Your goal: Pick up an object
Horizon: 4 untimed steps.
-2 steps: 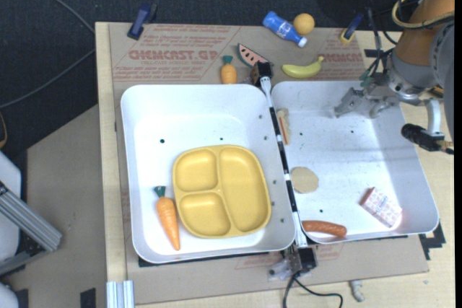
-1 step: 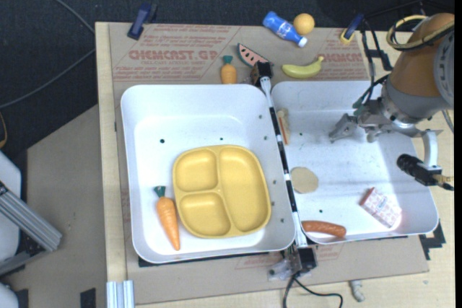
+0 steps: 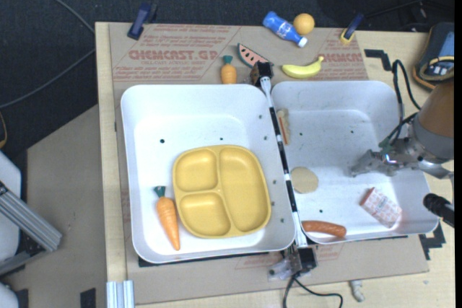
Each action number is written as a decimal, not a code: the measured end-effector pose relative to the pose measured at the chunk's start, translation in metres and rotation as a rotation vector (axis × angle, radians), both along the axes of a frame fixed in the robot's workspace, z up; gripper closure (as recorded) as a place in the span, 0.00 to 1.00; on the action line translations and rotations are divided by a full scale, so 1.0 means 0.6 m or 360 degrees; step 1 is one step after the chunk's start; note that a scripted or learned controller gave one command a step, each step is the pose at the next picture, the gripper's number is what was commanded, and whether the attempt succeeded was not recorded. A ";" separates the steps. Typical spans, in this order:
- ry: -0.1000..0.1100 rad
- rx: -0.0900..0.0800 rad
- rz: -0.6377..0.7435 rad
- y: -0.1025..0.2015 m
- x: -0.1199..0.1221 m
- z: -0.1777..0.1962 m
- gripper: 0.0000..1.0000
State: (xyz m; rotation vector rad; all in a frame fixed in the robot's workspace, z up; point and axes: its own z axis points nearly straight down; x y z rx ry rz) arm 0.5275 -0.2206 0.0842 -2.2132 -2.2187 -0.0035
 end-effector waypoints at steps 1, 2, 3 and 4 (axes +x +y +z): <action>-0.0013 -0.0007 0.0002 0.009 0.191 0.002 0.00; -0.0003 -0.0009 -0.0004 0.110 -0.005 0.013 0.00; -0.0003 -0.0003 -0.0002 -0.002 -0.080 0.001 0.00; -0.0011 -0.0012 0.0000 0.031 0.206 0.002 0.00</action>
